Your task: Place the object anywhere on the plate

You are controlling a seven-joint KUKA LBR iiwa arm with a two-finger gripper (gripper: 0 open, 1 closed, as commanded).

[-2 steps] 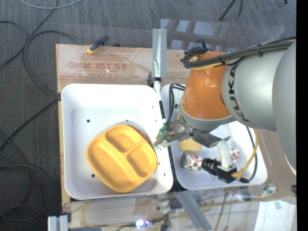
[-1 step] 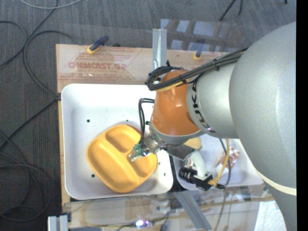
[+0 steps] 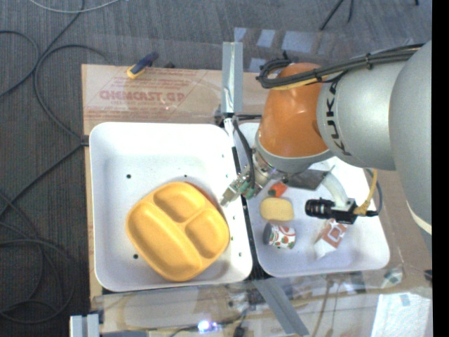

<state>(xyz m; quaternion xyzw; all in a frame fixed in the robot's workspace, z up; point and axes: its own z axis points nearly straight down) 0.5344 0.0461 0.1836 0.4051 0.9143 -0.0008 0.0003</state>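
The yellow plate [image 3: 178, 230], split into three compartments, lies in the left bin [image 3: 119, 153] towards its front. My gripper [image 3: 236, 190] hangs over the wall between the two bins, just off the plate's upper right edge. The arm's orange band and grey body hide most of it, and I see nothing clearly held in it. In the right bin [image 3: 375, 251] a pale yellow block [image 3: 277, 209] lies close to the gripper's right. A small patterned cup [image 3: 281, 238] lies on its side in front of the block.
A white and red carton [image 3: 330, 234] lies at the right bin's front right. A small red piece [image 3: 278, 188] and a dark grey flat piece [image 3: 306, 181] sit partly under the arm. Bare white floor surrounds the plate at the back and left.
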